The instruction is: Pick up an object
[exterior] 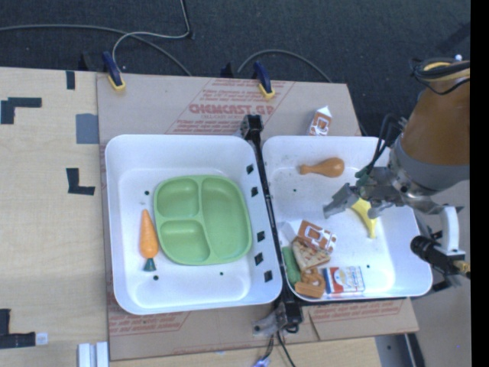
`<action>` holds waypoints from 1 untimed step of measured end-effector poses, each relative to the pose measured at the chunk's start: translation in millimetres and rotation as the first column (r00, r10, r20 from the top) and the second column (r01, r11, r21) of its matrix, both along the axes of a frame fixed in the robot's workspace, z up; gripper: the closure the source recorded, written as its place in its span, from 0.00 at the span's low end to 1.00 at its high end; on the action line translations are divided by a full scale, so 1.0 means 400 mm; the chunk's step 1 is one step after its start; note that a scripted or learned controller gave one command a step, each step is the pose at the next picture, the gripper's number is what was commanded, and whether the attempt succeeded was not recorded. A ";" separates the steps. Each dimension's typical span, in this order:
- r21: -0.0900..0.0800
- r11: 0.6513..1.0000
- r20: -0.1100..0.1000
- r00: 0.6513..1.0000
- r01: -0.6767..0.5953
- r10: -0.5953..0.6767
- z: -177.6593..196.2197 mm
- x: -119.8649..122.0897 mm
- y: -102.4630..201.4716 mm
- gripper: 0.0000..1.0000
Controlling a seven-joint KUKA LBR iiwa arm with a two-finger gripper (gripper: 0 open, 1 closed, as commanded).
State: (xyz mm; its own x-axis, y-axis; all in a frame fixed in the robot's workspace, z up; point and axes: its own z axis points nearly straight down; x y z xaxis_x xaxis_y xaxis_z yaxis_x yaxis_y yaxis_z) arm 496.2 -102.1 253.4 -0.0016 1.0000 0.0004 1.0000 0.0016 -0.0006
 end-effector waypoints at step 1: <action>0.000 1.000 -0.002 1.000 0.001 -0.001 -0.159 0.012 0.049 0.00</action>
